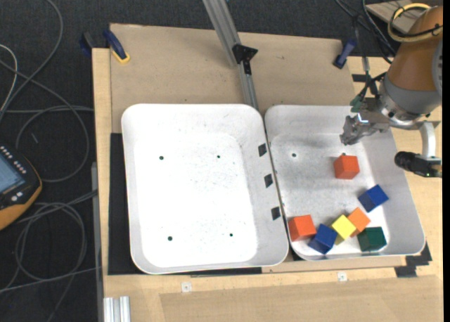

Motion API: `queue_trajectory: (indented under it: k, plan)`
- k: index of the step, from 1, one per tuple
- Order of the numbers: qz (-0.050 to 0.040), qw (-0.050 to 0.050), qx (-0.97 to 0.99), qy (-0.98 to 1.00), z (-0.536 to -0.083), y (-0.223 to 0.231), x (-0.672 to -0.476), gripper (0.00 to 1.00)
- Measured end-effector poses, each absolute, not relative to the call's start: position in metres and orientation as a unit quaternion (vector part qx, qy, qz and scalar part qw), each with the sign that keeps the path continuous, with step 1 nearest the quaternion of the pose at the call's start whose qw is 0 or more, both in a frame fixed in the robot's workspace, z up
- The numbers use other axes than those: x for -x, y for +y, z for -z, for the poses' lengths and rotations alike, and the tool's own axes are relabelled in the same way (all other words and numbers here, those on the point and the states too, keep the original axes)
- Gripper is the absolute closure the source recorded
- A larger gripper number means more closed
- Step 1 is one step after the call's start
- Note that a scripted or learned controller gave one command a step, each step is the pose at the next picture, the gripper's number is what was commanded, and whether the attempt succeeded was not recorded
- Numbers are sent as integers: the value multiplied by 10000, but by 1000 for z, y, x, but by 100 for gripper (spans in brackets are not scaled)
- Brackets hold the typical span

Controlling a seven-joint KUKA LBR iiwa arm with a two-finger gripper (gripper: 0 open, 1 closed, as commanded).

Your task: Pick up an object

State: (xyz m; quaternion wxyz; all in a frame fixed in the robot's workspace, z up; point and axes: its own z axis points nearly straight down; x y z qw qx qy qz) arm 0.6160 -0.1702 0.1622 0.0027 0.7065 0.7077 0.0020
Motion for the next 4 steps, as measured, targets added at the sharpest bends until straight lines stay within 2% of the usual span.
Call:
queue_trajectory:
  k: [2, 3, 4]
  plan:
    - [-17, 27, -7065, 7077, -253, -161, -625, 100]
    - [-7, -12, -7052, 7090, -250, -111, -618, 100]
    - [-5, -17, -7048, 7094, -242, -55, -628, 100]
